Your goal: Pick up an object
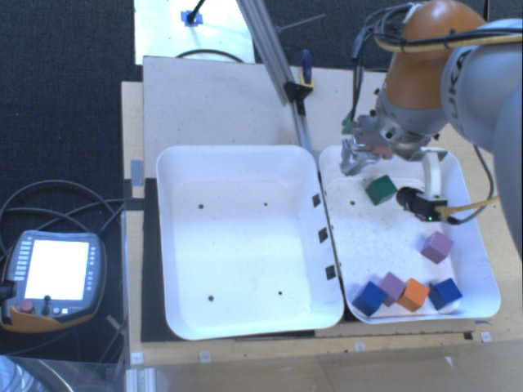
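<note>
Camera view:
Green block [381, 190]: you see a small dark green cube lying in the right bin [474, 219], near its back wall, turned so its corners point toward the bin's sides; no clear long axis.
Gripper [353, 160]: it hangs just beside the green block, up and to its left; whether it is open or has hold of anything, you cannot tell.
Other cubes: two blue, two purple, one orange, along the front edge.
Surface: pale bench board [212, 96], left bin [245, 235] beside it, dark carpet around, a teach pendant [53, 280] at far left.
</note>
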Available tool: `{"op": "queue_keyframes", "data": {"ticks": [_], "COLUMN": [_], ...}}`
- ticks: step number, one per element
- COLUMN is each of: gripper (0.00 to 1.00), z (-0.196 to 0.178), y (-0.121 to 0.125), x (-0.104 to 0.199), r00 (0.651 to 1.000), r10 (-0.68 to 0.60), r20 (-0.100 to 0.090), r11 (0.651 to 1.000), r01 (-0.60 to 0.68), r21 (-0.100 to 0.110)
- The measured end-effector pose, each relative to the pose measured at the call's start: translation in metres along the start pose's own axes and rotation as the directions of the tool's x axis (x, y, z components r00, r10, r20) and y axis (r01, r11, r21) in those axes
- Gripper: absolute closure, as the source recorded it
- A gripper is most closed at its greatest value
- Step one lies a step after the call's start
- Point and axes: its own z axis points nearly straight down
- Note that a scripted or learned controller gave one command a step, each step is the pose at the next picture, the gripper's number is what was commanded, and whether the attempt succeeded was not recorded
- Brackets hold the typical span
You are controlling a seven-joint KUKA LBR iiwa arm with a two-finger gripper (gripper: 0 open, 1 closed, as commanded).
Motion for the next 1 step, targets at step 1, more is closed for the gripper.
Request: {"op": "queue_keyframes", "data": {"ticks": [1], "gripper": [1.0], "z": [0.0117], "y": [0.0039], "x": [0.0534], "r00": [1.0], "r10": [-0.001], "r20": [-0.001], "r11": [1.0], "r01": [0.001], "r21": [0.001]}}
